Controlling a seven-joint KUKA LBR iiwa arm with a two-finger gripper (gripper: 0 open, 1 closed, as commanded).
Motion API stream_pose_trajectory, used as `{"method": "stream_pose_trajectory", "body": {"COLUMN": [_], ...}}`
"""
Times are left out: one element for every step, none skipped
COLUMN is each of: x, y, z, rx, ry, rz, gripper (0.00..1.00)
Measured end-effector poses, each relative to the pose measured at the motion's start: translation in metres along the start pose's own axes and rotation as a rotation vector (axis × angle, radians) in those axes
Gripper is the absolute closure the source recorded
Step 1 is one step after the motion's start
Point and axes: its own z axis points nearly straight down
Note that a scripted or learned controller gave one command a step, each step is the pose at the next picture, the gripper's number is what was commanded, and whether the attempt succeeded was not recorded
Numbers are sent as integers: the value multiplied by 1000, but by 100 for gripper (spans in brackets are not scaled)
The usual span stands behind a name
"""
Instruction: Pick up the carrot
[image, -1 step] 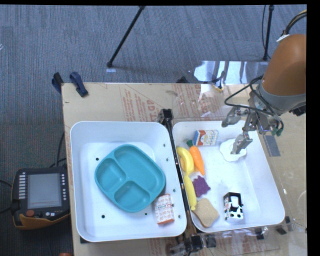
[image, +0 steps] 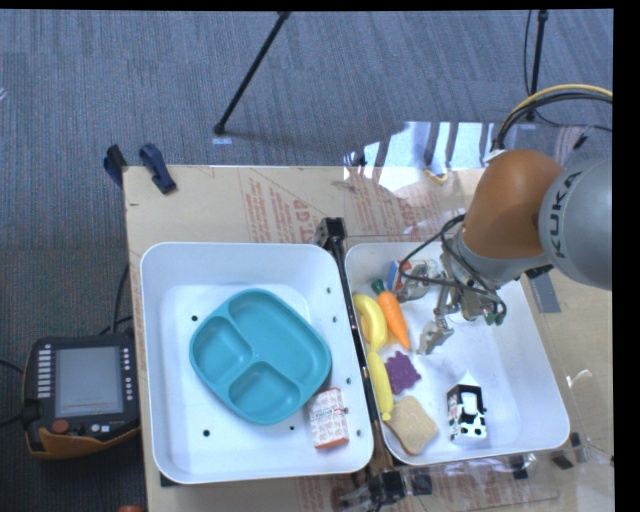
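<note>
Looking down on the bench, we see the carrot (image: 395, 317) lying in the right bin (image: 520, 375), near its left wall, its tip pointing toward the near side. Just left of it sits a lemon (image: 371, 319), and a banana (image: 380, 383) lies below that along the same wall. Nearer us are a purple piece (image: 403, 372), a bread slice (image: 412, 424) and a small black-and-white carton (image: 467, 413).

The gripper (image: 440, 325) hangs over the middle of the right bin, just right of the carrot and apart from it. Its fingers (image: 433, 338) stand apart, with nothing between them. The arm (image: 520, 215) reaches in from the right, its orange band above the wrist.

In the left bin (image: 175, 300) we find a teal tray (image: 260, 354) with three compartments, and a small orange-and-white box (image: 328, 417) just beside its near right corner.
</note>
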Motion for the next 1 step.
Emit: {"method": "stream_pose_trajectory", "body": {"x": [57], "y": [41], "z": [-3], "rx": [3], "ry": [-3], "rz": [385], "gripper": [0]}}
